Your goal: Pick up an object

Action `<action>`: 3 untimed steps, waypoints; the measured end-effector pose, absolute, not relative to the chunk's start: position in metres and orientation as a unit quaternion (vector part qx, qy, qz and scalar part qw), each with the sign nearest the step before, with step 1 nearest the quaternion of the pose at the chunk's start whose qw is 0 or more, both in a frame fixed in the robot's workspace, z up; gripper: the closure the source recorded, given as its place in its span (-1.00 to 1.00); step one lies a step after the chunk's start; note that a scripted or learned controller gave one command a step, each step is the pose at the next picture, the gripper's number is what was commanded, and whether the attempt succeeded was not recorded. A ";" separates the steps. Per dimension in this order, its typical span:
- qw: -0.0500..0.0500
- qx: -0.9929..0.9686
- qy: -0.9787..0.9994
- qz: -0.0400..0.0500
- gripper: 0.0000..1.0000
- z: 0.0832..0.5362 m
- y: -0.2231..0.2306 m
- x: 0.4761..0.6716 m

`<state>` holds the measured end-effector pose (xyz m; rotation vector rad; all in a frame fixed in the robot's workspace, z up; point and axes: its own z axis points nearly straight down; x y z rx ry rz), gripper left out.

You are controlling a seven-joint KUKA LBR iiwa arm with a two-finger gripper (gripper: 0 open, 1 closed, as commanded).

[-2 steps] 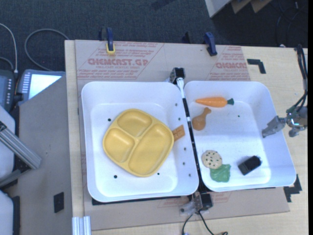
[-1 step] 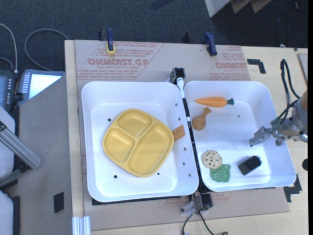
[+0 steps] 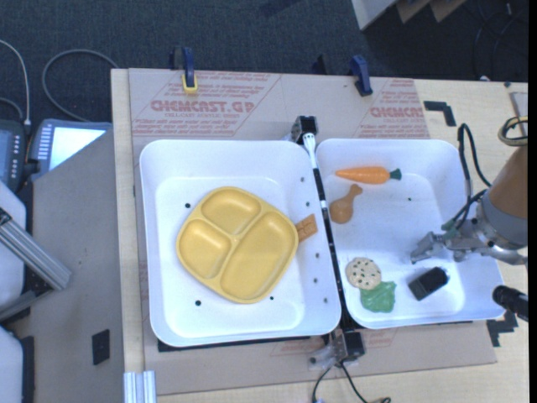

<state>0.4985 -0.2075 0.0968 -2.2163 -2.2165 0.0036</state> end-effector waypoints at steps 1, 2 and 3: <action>-0.001 -0.707 -0.707 0.000 1.00 0.111 -0.209 0.500; -0.003 -0.706 -0.708 -0.001 1.00 0.170 -0.201 0.502; -0.004 -0.707 -0.708 -0.001 1.00 0.215 -0.202 0.503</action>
